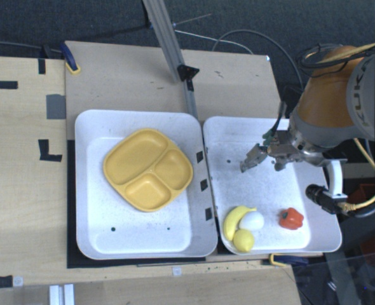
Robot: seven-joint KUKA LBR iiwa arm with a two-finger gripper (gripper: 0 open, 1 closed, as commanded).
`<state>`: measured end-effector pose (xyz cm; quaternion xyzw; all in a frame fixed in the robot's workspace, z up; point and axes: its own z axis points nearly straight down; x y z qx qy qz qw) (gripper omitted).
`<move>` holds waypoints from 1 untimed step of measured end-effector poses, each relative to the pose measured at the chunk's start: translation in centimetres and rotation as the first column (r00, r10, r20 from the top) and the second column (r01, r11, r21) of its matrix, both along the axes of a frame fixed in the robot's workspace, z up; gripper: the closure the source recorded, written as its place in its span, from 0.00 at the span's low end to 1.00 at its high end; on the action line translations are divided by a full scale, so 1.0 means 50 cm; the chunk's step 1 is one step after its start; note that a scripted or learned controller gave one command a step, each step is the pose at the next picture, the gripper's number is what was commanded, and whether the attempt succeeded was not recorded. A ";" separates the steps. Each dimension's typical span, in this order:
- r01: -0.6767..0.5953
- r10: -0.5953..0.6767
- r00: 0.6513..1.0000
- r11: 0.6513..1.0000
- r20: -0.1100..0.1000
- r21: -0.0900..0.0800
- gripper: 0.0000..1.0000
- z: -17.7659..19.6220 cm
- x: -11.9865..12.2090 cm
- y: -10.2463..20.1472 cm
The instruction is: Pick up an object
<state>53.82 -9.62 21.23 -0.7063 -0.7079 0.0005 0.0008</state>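
My gripper [262,164] hangs over the upper middle of the right bin [238,138], its two dark fingers spread open with nothing between them. Below it, in the bin's front corner, a yellow banana [235,217], a white egg-like object [253,221] and a yellow lemon [243,239] lie huddled together. A small red pepper-like object [291,218] sits alone at the front right. All of them lie well apart from the fingers.
The left bin [92,189] holds a yellow divided plate [148,169]. A slanted metal pole [165,30] with a black clamp [187,72] ends at the bins' back edge. Cables loop behind the arm [330,103] at the right.
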 end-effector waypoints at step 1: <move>0.000 0.000 1.000 1.000 0.000 0.000 0.00 0.000 0.000 0.000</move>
